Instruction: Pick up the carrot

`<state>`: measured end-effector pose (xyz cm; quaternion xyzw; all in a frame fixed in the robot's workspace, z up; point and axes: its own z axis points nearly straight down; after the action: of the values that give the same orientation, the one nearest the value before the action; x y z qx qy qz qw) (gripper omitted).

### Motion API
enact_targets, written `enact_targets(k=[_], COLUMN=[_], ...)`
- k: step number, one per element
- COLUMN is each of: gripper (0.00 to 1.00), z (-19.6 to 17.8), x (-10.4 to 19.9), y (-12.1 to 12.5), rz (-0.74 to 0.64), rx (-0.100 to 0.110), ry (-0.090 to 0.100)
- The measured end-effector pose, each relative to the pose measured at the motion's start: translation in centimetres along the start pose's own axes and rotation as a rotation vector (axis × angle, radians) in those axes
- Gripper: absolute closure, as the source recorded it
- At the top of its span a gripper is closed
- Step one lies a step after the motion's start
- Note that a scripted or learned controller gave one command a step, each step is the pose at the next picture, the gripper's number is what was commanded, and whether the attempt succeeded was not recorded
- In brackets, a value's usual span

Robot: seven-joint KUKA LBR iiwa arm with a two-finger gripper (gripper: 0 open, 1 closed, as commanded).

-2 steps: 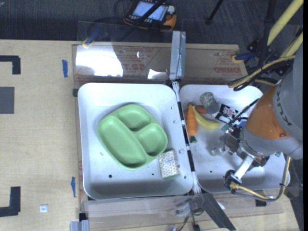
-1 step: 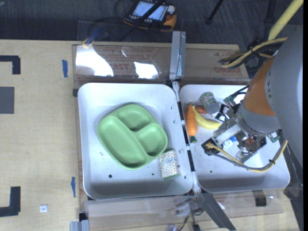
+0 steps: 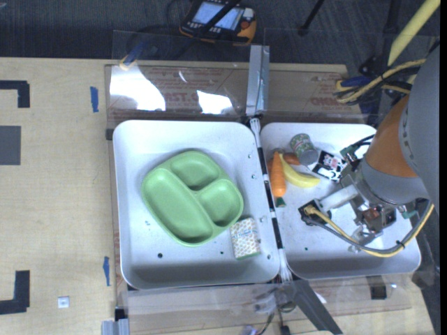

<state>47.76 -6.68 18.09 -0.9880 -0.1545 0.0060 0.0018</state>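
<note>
Two white bins sat side by side on the surface; we logged the carrot [image 3: 278, 178] in the right bin [image 3: 314, 257], lying along its left wall, with a banana [image 3: 302, 178] just beside it and a small can [image 3: 302, 145] behind. It looked like scattered clutter, so we judged the wall and banana would crowd a grasp. The left bin [image 3: 133, 152] held a green divided plate [image 3: 192, 197] and a patterned packet [image 3: 245, 238]. The tool [image 3: 368, 218] hung over the right bin's right half, apart from the carrot; we could not tell whether it was open or closed, and the carrot was not in it.
</note>
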Motion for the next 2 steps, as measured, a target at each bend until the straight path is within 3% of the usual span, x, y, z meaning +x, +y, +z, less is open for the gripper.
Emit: enact_targets(k=[1, 2], gripper=[0.00, 0.00], z=[0.0, 0.0], x=[2.1, 0.8], y=[-6.4, -0.4], rz=[0.106, -0.086], rx=[-0.002, 0.000], ry=[0.001, 0.000])
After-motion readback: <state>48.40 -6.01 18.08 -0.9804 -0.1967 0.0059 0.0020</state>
